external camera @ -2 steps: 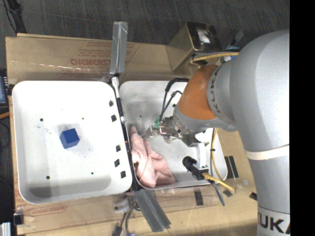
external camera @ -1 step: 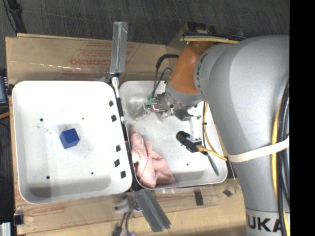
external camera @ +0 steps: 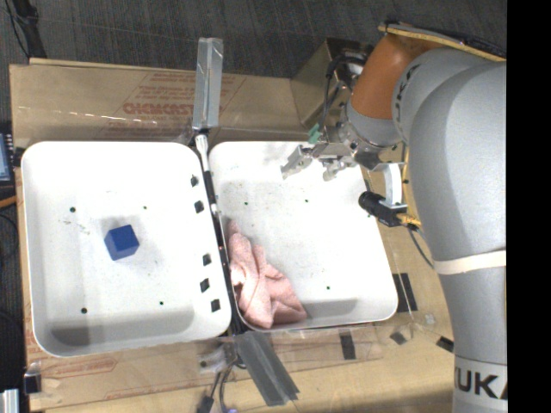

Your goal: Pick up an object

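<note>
My gripper (external camera: 312,163) hangs open and empty near the right bin's (external camera: 379,256) 12 o'clock rim; pink cloth (external camera: 258,284) hugs its 7 o'clock edge.

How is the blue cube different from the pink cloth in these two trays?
The blue cube is small, hard-edged and sits alone in the open floor of the left bin. The pink cloth is larger, soft and crumpled, bunched against the left wall of the right bin. Both lie apart from the claw, which hovers over the right bin's far edge.
</note>
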You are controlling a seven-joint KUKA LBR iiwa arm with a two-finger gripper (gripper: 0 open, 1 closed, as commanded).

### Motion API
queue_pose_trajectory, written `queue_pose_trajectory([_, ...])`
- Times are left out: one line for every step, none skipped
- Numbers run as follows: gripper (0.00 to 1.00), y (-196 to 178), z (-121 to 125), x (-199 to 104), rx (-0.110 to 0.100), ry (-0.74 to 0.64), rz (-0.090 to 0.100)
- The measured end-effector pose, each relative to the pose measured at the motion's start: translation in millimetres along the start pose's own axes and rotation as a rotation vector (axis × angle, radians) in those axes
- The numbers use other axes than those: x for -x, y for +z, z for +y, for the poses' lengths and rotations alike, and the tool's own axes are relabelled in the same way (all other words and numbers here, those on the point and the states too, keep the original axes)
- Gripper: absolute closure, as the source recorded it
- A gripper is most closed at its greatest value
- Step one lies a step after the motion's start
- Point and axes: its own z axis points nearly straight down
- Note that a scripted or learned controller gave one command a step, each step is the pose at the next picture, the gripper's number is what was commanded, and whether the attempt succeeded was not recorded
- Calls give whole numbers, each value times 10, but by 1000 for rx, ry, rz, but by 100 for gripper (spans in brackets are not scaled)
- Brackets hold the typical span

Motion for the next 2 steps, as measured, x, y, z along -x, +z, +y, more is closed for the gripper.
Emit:
queue_pose_trajectory([0, -855, -194, -183, -1, 116, 0])
queue_pose_trajectory([0, -260, -1033, -426, -7, 256, 1])
